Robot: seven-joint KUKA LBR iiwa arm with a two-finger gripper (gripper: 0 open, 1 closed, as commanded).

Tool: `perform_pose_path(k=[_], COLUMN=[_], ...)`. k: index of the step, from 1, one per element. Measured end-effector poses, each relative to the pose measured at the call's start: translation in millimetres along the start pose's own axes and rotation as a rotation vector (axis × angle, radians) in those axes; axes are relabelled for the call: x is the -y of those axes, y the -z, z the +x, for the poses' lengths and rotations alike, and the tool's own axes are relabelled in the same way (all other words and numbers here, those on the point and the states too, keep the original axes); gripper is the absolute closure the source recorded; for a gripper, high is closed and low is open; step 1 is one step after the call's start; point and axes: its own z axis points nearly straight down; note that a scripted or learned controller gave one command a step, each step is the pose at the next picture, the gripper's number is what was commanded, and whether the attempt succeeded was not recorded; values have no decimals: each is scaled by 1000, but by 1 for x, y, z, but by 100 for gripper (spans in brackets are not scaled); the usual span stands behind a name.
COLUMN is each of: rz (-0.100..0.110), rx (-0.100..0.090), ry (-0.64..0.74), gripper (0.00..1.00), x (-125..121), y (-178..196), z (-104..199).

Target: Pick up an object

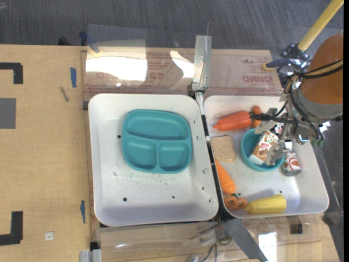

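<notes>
Carton point(265, 146) in teal bowl point(250, 153), under the hand point(279, 144).

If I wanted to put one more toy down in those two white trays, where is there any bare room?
Left bin: a bare white margin all around the teal divided plate, widest along the front edge. Right bin: crowded with carrots, bread slice, teal bowl and yellow piece; some bare floor between bowl and yellow piece.

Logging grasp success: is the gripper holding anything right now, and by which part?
Cannot be told: the gripper is down at the blue bowl beside a small carton, but no hold is visible.
</notes>
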Motion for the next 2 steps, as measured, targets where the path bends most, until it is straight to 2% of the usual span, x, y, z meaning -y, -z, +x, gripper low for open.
perform_pose_path(k=[1,2], rz=[2,-18], rx=[12,20], ry=[46,-69], gripper=[0,0], x=[16,45], y=[-95,-93], z=[-42,23])
